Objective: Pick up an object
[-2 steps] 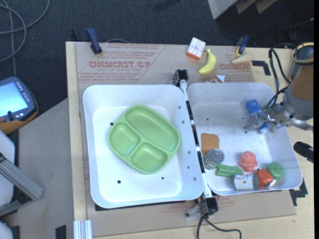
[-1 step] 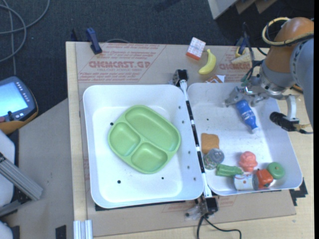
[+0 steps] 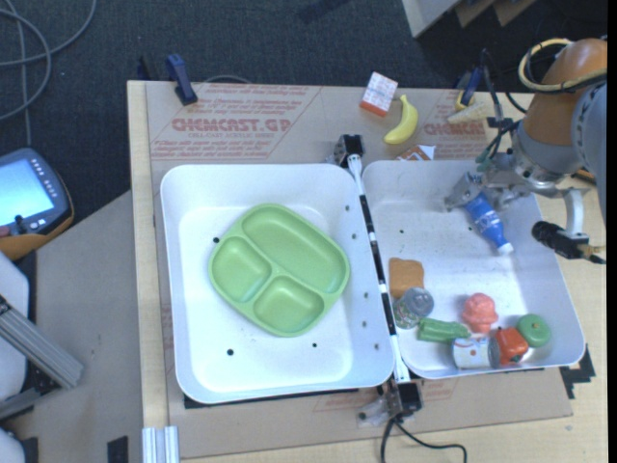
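Poised over the far end of the right-hand shallow white bin (image 3: 564, 287): the grey arm's two-finger gripper (image 3: 474, 193), reaching in from the right, jaws angled down toward a small blue-and-white bottle-shaped object (image 3: 490, 225). Tilted on the bin floor just beneath the jaws, touching or nearly so; not visibly clamped between them. Impossible to tell how far apart the jaws stand.

Probably chosen for lying alone, well apart from the clutter at the near end: tan cracker-like square (image 3: 406, 276), grey disc (image 3: 415, 306), green cylinder (image 3: 442, 331), pink lump (image 3: 478, 310), red-and-white piece (image 3: 511, 345), green round piece (image 3: 533, 331).

Resting in the left-hand bin (image 3: 183, 287), a light green divided plastic plate (image 3: 279, 269). Beyond the bins on the worktop (image 3: 241, 123), a yellow banana (image 3: 404, 122).
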